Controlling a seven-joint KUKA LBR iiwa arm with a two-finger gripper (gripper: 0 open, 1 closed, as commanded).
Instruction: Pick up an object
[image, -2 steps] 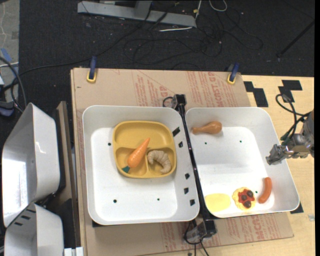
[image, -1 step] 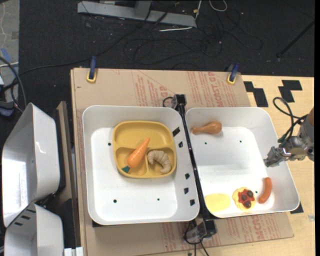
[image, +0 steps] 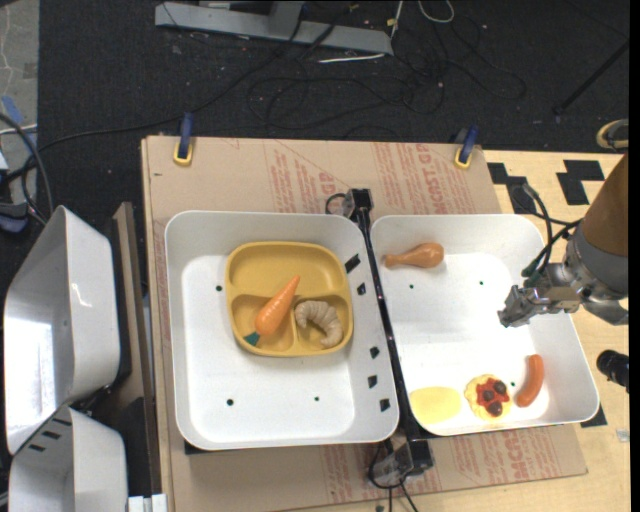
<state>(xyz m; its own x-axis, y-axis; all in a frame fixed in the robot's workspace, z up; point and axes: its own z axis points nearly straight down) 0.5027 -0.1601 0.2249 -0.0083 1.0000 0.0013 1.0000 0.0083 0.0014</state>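
Sausage, slim, curved, orange-red

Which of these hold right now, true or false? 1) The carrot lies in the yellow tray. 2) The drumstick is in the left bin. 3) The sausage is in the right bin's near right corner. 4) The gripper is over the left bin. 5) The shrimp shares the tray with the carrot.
1) The carrot lies in the yellow tray: true.
2) False: the drumstick lies in the right bin, near its far edge.
3) The sausage lies there: true.
4) False: the gripper is over the right bin, on its right side.
5) The shrimp shares it, in the next compartment: true.
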